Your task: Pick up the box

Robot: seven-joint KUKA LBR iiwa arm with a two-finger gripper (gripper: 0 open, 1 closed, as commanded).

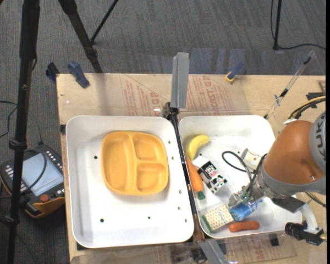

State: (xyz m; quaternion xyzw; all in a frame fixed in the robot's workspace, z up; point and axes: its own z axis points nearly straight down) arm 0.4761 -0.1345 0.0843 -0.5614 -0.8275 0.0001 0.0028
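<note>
Down in the right bin (264, 126) the claw (245, 198) hangs at the end of the grey arm's orange-banded wrist (290, 153), low over the clutter near the bin's front, and from where I stand I cannot tell how it is set, since the wrist and its cabling hide that part. Just under it lies a small blue bottle (245, 210), and beside that, toward the bin's front left corner, the box (217, 217): a small flat carton with a green patterned face, lying on its broad side. An orange sausage-like toy (243, 226) rests just in front of the bottle. Farther up sit a black-and-white cow-print carton (210, 175), a carrot (194, 176) along the bin's left wall, and a banana (197, 144) near the back. The left bin (77, 164) carries a yellow divided plate (135, 163). I'd judge the box light and fairly stiff, likely cardboard, with smooth faces that could slip and walls that might dent under a hard squeeze. Lying flat, it offers little height, so taking it across its narrow width, at the middle of the long edges, looks like the safest hold, though the bottle just beside it crowds one side.
</note>
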